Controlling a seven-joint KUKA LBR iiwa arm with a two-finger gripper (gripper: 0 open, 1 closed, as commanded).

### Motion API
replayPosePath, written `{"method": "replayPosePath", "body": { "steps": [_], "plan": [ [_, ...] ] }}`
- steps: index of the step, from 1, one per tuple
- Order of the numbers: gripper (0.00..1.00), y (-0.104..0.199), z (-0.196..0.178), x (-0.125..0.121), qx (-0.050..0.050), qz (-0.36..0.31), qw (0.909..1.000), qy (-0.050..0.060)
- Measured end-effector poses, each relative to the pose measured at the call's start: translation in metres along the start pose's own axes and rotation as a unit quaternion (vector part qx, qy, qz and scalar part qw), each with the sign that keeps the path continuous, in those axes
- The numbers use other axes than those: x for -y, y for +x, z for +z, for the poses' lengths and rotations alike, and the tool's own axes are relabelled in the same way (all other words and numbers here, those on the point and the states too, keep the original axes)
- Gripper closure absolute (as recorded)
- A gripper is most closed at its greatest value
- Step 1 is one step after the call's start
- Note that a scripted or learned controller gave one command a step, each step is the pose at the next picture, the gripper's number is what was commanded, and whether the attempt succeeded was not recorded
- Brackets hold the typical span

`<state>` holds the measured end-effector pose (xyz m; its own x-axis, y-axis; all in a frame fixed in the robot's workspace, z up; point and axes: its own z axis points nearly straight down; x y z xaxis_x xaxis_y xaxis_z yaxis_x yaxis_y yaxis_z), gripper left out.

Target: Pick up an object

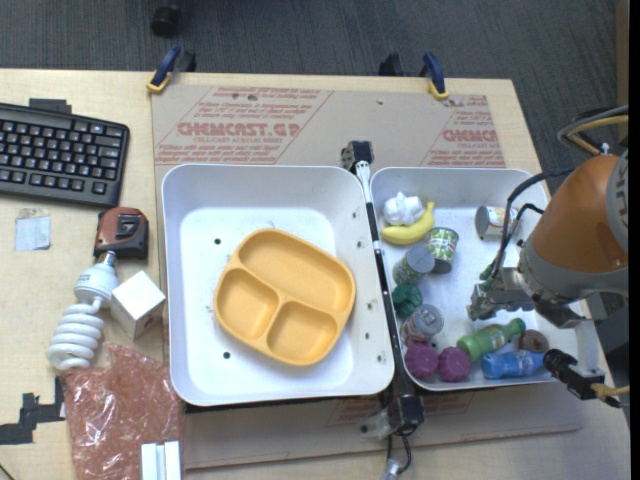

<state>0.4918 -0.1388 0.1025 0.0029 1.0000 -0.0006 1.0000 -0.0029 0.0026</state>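
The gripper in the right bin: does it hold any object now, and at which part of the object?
It cannot be told. The gripper is low in the right bin, just above the green bottle, with nothing visibly held.

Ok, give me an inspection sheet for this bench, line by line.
Surface: wooden bench under a cardboard sheet, bearing two white bins.
Job's things: right bin holds a banana, green bottle, blue bottle, purple pieces.
Clutter: left bin holds a yellow divided tray.
Grippers: gripper low over the right bin, by the green bottle.
Cables: one at the bins' front.
Surroundings: keyboard, light bulb, tape measure.
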Motion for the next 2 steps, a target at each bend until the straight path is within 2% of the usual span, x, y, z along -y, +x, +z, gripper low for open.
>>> {"method": "replayPosePath", "body": {
  "steps": [1, 2],
  "plan": [
    [1.0, 0.0238, -0.0912, 0.0049, 0.0, -0.002, 1.0, 0.0],
    [1.0, 0.0267, -0.0955, 0.0133, 0.0, -0.001, 1.0, 0.001]
  ]
}}
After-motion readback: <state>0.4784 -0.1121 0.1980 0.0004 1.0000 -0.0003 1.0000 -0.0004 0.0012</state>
